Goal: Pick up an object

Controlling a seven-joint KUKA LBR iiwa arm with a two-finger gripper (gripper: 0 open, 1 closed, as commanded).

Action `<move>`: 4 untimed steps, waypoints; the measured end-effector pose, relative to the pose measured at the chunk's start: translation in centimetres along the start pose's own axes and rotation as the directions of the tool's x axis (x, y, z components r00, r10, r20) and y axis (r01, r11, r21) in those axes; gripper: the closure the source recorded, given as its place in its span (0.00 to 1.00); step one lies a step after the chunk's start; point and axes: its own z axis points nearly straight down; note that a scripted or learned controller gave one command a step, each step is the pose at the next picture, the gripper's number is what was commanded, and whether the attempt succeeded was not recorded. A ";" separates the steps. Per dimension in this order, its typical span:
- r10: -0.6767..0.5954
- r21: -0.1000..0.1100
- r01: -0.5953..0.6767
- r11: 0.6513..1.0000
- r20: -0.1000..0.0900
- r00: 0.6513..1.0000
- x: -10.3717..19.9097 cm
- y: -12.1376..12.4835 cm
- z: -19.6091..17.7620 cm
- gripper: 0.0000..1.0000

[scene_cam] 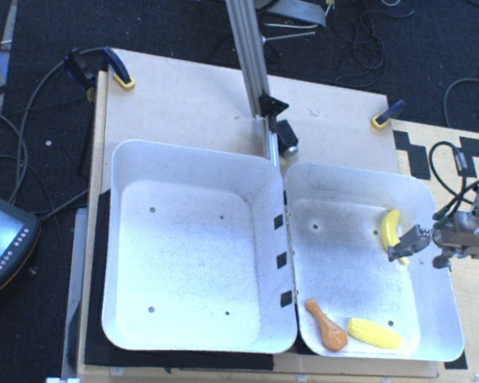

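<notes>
Gripper point(409, 244) sits by the banana point(390, 227) in the right bin point(444, 296), its grip unreadable to you; nothing looks lifted, so the pick remains.

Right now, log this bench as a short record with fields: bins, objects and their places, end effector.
bins: left bin and right bin, white, side by side
banana: right bin, far right part, next to the end effector
corn cob: right bin, near edge
orange drumstick: right bin, near edge, left of the corn cob
end effector: over the right bin, by the banana; grip on it not confirmed
</notes>
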 end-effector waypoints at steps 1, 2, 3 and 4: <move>0.000 0.004 0.000 1.000 -0.001 1.000 0.4 -0.2 4.3 0.00; 0.000 0.005 0.000 1.000 -0.001 1.000 -0.2 0.3 10.0 0.00; 0.000 0.004 0.000 1.000 -0.001 1.000 -0.2 0.2 15.2 0.00; 0.000 0.000 0.000 1.000 0.000 1.000 -0.2 0.3 14.0 1.00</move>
